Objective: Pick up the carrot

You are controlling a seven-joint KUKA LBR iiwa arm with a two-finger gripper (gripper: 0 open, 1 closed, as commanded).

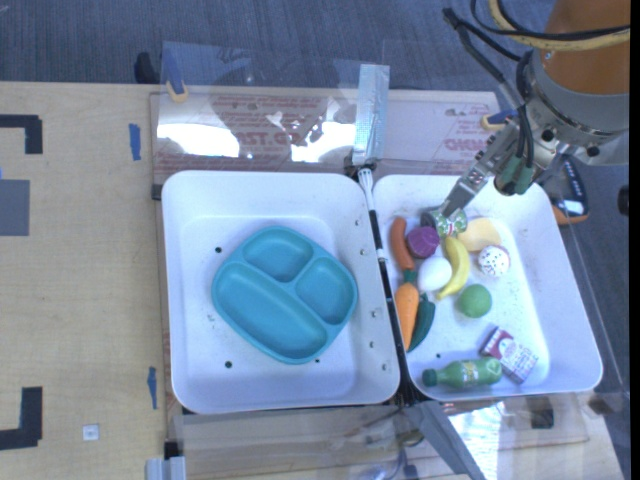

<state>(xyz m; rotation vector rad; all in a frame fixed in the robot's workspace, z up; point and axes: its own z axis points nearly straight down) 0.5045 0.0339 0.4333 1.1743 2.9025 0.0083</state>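
Orange carrot (407, 310) lies at seven o'clock from my gripper (449, 218), long axis running twelve to six; my jaws' opening I cannot tell

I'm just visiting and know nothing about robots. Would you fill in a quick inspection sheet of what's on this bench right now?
Surface: two shallow white bins side by side, left bin and right bin, on a pale wooden bench.
Job's thing: carrot lies in the right bin by its left wall, untouched.
Clutter: in the right bin, banana, purple piece, white egg, green ball, green bottle, small carton; in the left bin, blue divided plate.
Gripper: gripper hangs over the right bin's upper part, above the purple piece, away from the carrot.
Cables: black cables loop beside the arm.
Surroundings: grey carpet floor.
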